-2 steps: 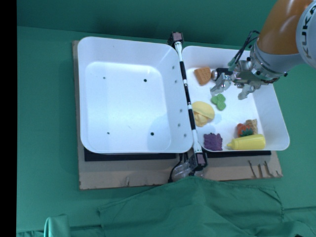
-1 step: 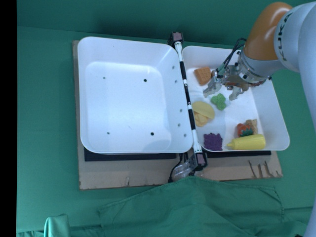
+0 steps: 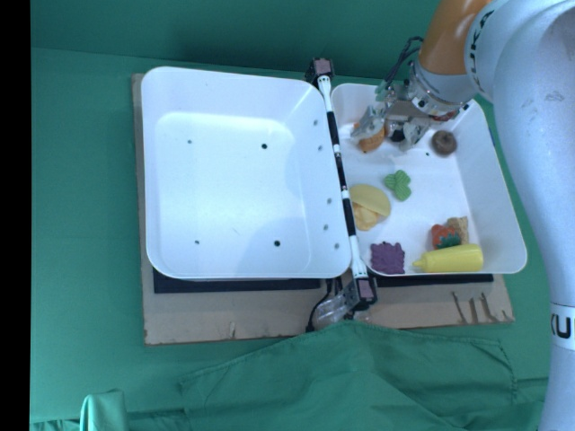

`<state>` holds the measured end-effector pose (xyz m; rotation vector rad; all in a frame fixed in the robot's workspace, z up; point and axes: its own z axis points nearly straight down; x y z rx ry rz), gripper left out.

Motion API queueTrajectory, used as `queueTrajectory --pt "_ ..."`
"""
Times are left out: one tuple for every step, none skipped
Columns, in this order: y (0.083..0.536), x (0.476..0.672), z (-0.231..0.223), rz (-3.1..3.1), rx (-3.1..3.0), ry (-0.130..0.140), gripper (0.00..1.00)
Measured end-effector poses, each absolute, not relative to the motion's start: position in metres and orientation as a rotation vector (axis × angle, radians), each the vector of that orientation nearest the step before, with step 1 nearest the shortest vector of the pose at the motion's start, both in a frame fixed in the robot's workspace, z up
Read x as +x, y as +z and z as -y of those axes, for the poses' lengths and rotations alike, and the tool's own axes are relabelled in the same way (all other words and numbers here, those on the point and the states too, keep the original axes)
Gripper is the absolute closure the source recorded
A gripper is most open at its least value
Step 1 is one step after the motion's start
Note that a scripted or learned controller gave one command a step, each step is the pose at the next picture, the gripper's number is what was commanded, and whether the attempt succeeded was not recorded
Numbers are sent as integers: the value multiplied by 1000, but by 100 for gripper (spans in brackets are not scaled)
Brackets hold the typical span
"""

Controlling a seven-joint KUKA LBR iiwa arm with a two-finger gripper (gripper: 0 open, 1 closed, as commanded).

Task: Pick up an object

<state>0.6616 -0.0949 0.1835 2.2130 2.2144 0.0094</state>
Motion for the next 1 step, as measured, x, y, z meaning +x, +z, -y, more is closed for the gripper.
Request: queueTrajectory --pt "200 662 97 -2202 2212 20 100"
